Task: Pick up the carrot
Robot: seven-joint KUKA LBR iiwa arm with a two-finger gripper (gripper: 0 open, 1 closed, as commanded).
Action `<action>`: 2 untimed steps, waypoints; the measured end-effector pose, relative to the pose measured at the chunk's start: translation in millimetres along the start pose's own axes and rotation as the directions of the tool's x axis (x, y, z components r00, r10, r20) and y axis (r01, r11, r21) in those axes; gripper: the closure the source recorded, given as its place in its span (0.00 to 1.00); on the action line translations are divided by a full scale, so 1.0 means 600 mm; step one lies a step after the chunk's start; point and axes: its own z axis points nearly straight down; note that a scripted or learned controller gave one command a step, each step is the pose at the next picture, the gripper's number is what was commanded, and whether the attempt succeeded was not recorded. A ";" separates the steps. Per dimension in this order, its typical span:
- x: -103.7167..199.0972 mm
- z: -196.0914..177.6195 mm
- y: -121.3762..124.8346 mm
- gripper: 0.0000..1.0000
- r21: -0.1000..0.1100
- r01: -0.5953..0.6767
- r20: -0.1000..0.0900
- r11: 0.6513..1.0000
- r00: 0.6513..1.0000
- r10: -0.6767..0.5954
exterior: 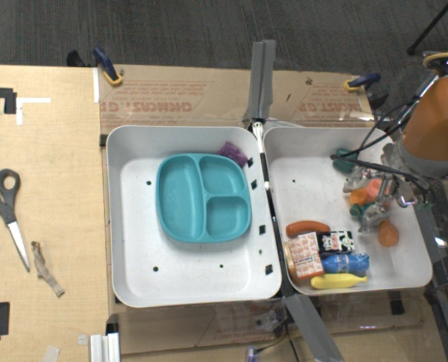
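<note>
- Over the right-hand shallow white bin, the metal two-finger gripper hangs; whether it is clamped, I cannot tell.
- Something orange, apparently the small orange carrot, sits at its tips.
- Nearby lies a round orange piece.

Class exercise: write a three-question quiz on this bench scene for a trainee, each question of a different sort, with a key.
1. True or false: the teal plate lies in the left bin.
2. Which lies nearest the right bin's front wall? A sausage B banana C plate
3. Fill in: the gripper is over the ____ bin.

Key: 1 true; 2 B; 3 right.
</note>
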 end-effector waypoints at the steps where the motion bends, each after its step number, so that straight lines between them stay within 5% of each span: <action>1: 0.060 0.001 -0.015 0.00 -0.001 -0.075 -0.001 0.997 0.997 0.075; 2: 0.155 0.003 -0.008 0.00 -0.001 -0.048 -0.004 0.999 0.999 0.048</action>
